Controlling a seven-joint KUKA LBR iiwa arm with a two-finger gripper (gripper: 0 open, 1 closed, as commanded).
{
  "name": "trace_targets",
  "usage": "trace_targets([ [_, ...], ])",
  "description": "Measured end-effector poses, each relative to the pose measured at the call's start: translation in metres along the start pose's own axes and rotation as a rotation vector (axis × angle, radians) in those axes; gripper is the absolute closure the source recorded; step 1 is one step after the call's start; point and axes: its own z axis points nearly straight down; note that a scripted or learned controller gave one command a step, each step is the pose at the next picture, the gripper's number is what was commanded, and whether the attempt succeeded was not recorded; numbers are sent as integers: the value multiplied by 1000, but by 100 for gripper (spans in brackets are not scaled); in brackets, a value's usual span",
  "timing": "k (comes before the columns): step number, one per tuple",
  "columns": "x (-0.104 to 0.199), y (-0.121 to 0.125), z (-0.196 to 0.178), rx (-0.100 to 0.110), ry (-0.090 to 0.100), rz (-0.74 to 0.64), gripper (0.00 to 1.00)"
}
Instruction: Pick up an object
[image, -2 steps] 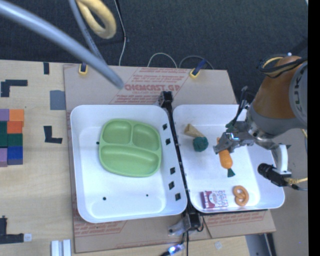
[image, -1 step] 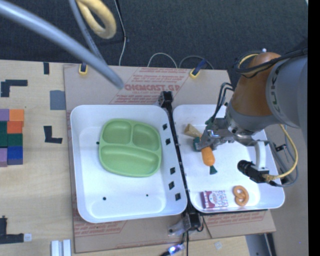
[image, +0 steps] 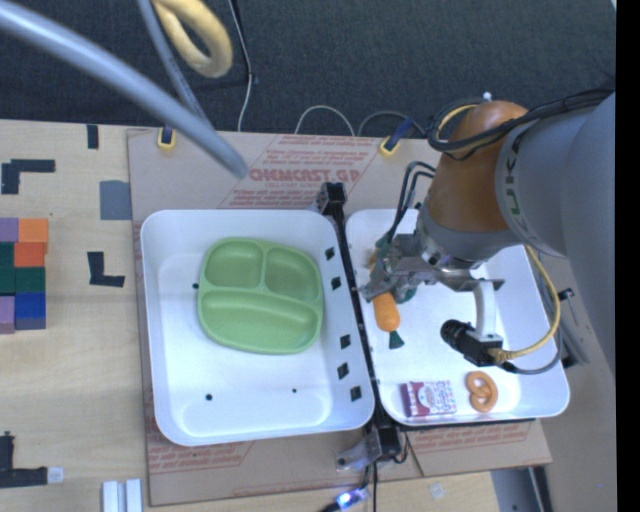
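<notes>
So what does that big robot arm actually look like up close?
The arm is thick, rounded and grey, with a glossy orange band above the wrist. Black and yellow cables loop around it, and a small metal tool with a black cylindrical attachment sits at its end.
</notes>
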Motion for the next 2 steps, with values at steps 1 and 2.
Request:
trace_targets([
  [1,59,4,-6,1,0,-1,100],
  [2,108,24,-3,0,-1,2,100],
])
